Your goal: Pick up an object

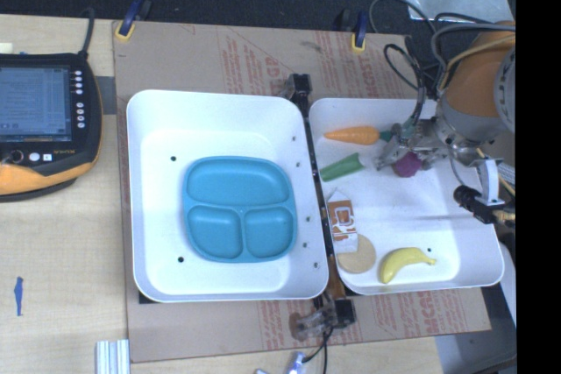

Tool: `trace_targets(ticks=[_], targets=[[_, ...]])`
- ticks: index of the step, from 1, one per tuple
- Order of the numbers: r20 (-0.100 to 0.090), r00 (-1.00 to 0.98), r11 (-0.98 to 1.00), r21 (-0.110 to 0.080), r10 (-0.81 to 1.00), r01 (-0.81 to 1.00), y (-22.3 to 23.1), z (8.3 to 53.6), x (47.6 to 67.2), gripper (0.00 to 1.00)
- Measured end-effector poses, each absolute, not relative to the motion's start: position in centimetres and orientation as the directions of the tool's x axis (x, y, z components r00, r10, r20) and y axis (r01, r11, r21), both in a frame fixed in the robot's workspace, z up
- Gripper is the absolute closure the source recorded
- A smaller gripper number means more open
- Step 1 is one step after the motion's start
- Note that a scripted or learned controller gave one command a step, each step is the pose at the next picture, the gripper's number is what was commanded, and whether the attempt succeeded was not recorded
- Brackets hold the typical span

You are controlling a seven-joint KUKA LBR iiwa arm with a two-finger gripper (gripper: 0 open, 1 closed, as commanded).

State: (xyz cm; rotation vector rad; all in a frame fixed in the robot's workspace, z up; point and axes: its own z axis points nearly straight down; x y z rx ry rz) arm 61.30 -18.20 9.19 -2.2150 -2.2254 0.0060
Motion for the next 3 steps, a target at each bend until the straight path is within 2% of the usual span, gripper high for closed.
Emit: trace_targets(ticks=[1,2,3], targets=[[-0.002,-0.007,0.007,-0.001,1.0,1.0,-14.5,9.2,62.8,0.0],[0.002,0.006,-0.005,-0.032,1.0,0.999,-13.1,8.9,65.0,0.0],[-0.002,-0.005,0.005,-0.004,1.0,1.0,-14.5,9.2,61.1,0.0]])
